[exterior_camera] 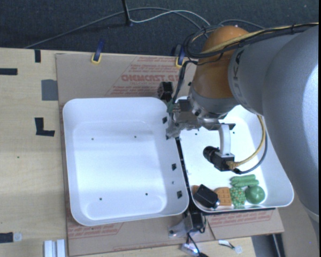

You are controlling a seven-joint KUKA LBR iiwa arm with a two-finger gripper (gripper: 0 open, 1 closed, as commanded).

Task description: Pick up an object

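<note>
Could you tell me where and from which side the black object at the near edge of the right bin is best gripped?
Probably across the short width of the black object, from straight above. It lies flat and slanted, its long sides exposed. An orange piece sits close on one side and the bin wall on the other, so a side approach looks cramped.

We see a thick grey arm [289, 90] with a rounded orange band [216, 63], black cables [246, 36] looping over it, and a yellow hose [257, 157] below.
</note>
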